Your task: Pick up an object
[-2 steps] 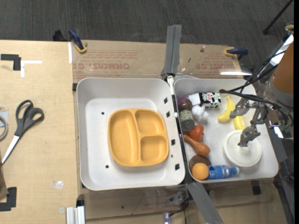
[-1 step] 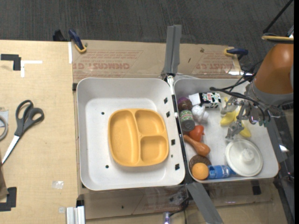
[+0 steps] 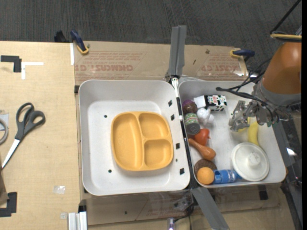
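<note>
**Operator:** Where is the gripper, and what is it doing?

**Describer:** You see the gripper (image 3: 238, 120) hanging over the right bin (image 3: 225, 91), near that bin's right edge. Its metal fingers point down toward the bin floor, and I cannot tell how far apart they stand. Nothing visible sits between them. A yellow banana (image 3: 253, 132) lies just beside the gripper, against the right wall.

**Operator:** What else is in that bin?

**Describer:** A white bowl (image 3: 249, 161) sits in the near right corner. A blue bottle (image 3: 225, 177) lies along the near edge, touching an orange ball (image 3: 205, 176). Along the left wall you find an orange carrot-shaped toy (image 3: 202, 149), a red piece (image 3: 203, 135) and a small black-and-white box (image 3: 216, 101) toward the far edge.

**Operator:** And the other bin?

**Describer:** The left bin (image 3: 91, 143) holds a yellow divided plate (image 3: 142, 141) at its centre. Scissors (image 3: 21, 126) lie on the bench, well apart from both bins.
</note>
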You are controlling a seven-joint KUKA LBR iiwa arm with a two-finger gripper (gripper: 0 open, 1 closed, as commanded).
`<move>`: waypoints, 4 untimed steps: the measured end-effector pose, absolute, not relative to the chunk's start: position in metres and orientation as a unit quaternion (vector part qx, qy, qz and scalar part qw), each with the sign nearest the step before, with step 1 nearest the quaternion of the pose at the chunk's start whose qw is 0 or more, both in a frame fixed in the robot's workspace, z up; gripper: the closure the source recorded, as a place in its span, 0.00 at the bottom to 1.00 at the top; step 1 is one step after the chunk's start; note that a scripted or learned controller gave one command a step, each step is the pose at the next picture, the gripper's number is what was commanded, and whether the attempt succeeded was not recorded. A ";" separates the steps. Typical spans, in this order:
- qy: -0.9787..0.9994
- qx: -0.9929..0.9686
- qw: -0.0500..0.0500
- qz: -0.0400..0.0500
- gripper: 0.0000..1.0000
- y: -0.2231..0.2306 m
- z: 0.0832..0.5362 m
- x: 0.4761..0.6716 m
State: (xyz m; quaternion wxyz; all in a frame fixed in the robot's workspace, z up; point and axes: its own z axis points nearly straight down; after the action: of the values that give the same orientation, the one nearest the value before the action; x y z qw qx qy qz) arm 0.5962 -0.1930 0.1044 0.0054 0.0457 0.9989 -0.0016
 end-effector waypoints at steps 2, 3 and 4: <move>0.999 0.044 0.008 -0.003 1.00 -0.192 0.115 0.598; 0.999 0.044 0.008 -0.002 0.00 -0.192 0.115 0.598; 1.000 0.030 0.003 -0.002 0.00 -0.219 0.094 0.616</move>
State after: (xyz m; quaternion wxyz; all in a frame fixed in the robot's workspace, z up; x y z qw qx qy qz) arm 0.6158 -0.2194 0.0945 0.0035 0.0305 0.9995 -0.0016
